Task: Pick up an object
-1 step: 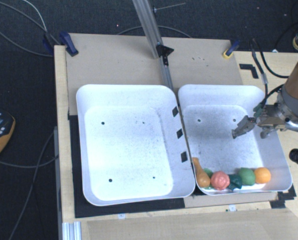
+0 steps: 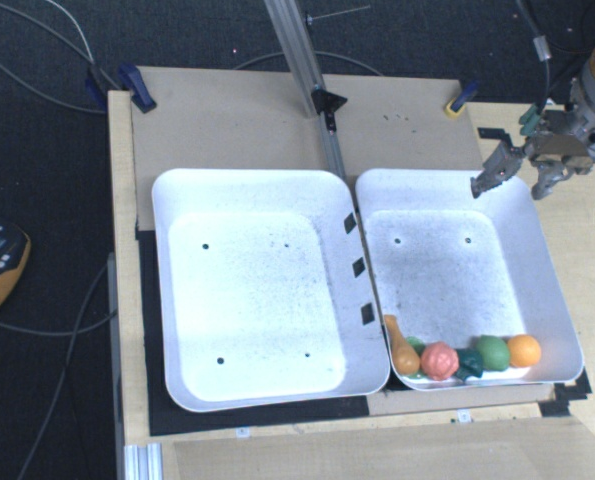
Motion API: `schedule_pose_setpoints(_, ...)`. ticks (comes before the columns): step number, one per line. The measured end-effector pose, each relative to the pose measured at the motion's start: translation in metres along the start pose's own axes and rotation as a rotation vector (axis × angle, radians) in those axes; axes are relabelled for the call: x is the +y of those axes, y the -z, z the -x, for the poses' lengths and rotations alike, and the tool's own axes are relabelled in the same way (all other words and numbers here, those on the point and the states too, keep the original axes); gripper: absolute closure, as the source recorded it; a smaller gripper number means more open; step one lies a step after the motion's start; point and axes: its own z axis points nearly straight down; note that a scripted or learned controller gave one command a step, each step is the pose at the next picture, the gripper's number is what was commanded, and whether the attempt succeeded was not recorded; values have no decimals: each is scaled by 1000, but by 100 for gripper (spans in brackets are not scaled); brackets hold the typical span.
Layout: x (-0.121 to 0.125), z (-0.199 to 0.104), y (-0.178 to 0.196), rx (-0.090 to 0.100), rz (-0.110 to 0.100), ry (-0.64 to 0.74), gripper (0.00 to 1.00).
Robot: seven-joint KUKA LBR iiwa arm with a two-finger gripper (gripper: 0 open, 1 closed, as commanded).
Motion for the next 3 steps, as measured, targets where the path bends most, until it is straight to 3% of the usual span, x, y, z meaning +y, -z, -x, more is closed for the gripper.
schedule_pose_setpoints(1,88,-43,-77,2,-15,1,0)
schedule_pose_setpoints(2,89,-40,-61,1,-7,-2,100)
schedule_pose_setpoints(3,50,-184,-109,3,-11,5,100)
